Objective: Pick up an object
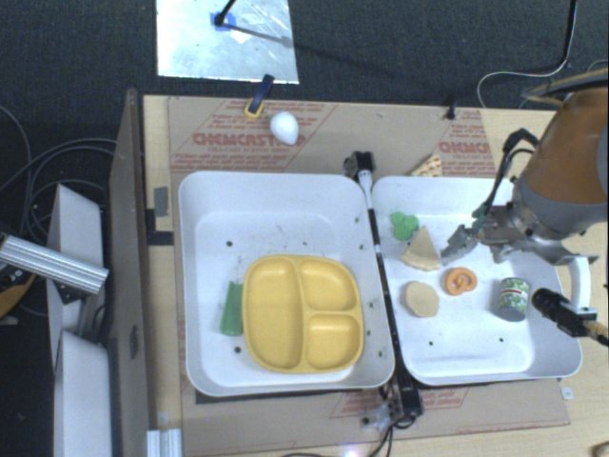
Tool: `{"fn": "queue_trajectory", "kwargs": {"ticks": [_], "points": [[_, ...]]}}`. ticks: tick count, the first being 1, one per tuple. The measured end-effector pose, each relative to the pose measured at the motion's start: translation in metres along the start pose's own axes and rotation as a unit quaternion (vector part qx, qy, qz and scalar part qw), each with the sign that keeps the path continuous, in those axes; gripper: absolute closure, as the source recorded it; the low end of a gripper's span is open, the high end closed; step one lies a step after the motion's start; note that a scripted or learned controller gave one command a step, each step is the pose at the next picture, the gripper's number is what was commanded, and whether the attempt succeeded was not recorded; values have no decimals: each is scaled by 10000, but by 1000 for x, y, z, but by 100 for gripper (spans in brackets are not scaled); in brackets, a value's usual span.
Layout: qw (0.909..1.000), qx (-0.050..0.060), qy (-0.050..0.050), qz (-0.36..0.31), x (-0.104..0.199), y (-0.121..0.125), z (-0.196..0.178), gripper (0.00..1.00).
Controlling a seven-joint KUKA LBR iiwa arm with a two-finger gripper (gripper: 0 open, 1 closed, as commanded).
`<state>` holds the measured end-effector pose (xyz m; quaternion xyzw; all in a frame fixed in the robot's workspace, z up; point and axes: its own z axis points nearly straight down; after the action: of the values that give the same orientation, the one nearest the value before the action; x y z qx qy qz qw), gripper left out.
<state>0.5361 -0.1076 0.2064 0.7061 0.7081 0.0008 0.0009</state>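
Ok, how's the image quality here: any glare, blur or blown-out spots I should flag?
Camera view: lighting is even and soft, with faint shadows; the white bins read bright, near washed out; the foil sheet at the top throws a patchy sheen; the yellow divided plate is sharp, while the end effector and arm look slightly soft.

Brown cardboard sheet (314, 127) with red lettering beneath both bins, white egg-shaped ball (284, 127) resting on it, small yellow-and-blue piece (258, 98) just behind the ball, shiny foil square (225, 25) on dark carpet (67, 36), black cables (38, 174) at left
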Motion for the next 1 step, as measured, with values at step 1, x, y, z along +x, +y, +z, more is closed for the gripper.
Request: {"fn": "queue_trajectory", "kwargs": {"ticks": [1], "points": [[10000,61,8,18,-11,-22,99,0]]}}
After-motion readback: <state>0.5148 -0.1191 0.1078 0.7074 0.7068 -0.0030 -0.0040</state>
